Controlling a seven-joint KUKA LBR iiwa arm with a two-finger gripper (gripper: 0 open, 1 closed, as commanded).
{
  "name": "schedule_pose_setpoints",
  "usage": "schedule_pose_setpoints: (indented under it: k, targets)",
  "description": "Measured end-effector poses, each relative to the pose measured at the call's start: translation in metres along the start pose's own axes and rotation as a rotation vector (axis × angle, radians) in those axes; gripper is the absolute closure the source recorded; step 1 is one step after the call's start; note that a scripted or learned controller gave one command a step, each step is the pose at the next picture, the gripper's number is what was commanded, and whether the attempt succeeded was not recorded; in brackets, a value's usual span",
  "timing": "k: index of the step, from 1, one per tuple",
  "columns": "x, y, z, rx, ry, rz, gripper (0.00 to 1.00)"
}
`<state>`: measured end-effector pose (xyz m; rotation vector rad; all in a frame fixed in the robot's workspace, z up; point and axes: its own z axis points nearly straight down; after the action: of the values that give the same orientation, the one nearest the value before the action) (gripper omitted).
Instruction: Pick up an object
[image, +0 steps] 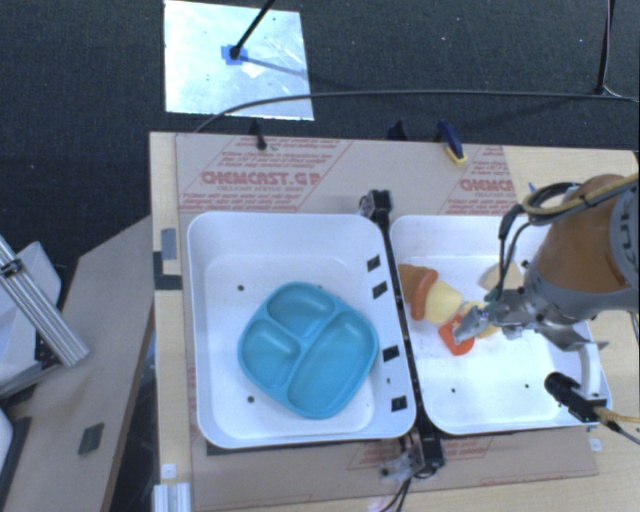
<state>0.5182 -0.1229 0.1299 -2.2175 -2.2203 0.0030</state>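
In the right bin (500, 400) lie several small toy food items. An orange piece (417, 280) sits near the bin's left wall, with a yellow piece (444, 301) against it and a red-orange piece (456, 338) just below. My gripper (477, 322) is low over the right end of the red-orange piece and next to the yellow one. The arm's orange band (585, 255) rises behind it and hides the bin's right side. A beige item (494, 274) peeks out beside the arm.
The left bin (215, 290) holds a blue divided plate (307, 348). A black divider strip (392, 320) runs between the bins. A black cable (520, 215) loops off the arm. The lower half of the right bin floor is bare.
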Motion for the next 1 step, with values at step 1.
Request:
schedule_pose_setpoints:
  k: [1]
  targets:
    - [-0.0007,0.0012,-0.0141,-0.005,-0.002,0.000,1.00]
